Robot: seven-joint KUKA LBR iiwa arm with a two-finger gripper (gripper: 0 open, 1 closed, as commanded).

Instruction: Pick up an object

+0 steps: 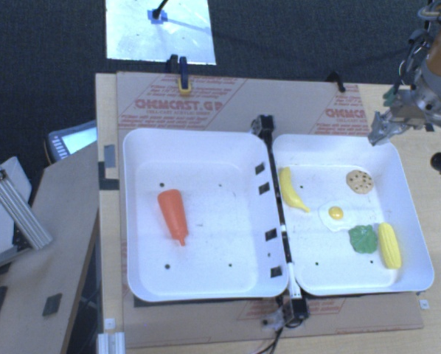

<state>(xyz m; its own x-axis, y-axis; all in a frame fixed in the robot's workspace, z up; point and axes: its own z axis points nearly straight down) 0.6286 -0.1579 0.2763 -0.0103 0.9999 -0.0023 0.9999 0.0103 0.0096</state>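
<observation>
While our jaws [379,135] hung over the right bin's [408,179] far rim, we could not tell their state. Nearest item: cookie [359,181], lying just below-left of them.

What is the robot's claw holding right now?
Nothing. The gripper hangs above the far rim of the right bin, with no toy between its fingers; the cookie lies in the bin.

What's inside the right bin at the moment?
The right bin holds a banana, cookie, fried egg, green leafy piece and corn cob. Whatever lies beneath them is covered.
</observation>
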